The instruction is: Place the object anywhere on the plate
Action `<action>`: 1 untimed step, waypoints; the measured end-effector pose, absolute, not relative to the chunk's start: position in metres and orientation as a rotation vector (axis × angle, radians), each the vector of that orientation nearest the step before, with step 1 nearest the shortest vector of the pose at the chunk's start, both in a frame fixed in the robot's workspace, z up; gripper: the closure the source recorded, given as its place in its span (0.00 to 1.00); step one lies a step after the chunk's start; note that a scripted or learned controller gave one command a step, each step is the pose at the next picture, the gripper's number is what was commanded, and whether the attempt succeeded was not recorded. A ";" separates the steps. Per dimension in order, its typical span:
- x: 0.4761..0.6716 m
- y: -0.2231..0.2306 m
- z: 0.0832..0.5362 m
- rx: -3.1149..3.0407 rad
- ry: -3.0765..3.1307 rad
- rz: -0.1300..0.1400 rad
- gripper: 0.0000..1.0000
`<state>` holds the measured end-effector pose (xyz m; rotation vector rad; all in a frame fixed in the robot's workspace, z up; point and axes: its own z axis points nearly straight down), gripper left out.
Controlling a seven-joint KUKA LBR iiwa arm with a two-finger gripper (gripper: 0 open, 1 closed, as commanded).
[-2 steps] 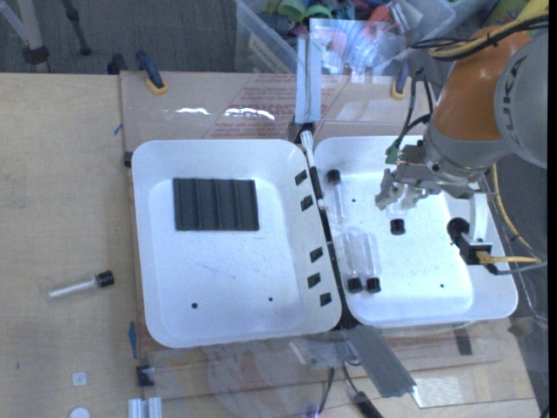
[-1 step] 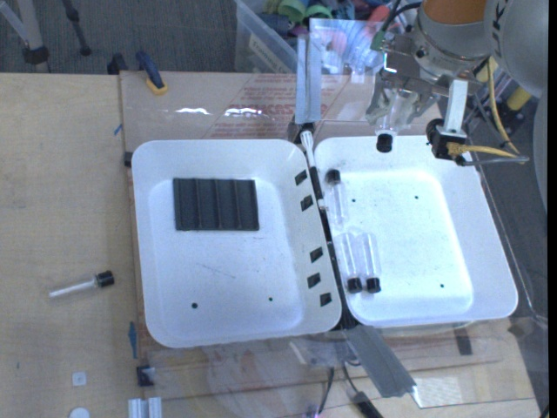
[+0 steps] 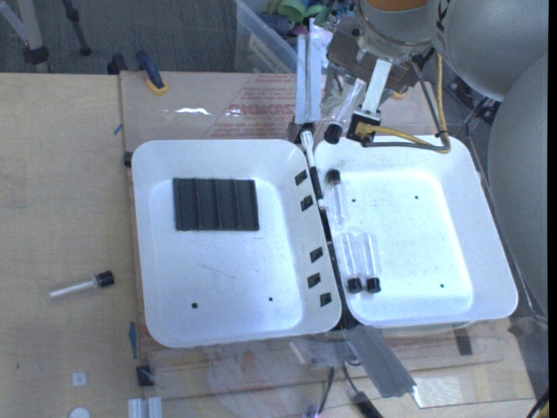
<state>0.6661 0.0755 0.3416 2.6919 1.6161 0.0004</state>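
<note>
Clear plastic tubes with black caps [image 3: 359,259] were lying in the right shallow white bin [image 3: 452,233] near its left wall, with one more capped tube [image 3: 333,194] just above them, and the dark ribbed rectangular plate [image 3: 217,204] sat in the left white bin [image 3: 174,312]. The jaws [image 3: 335,120] hovered over the bins' top edge, spread apart with nothing between them. One stray capped tube [image 3: 81,286] lay out on the wooden worktop [image 3: 52,190].

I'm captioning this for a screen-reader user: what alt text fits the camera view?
A grey robot arm's gripper hovers over the far edge where two white bins meet. The left bin holds a dark ribbed plate; the right bin holds clear tubes with black caps.
</note>
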 end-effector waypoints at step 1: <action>0.637 0.177 0.300 2.792 1.445 -0.009 1.00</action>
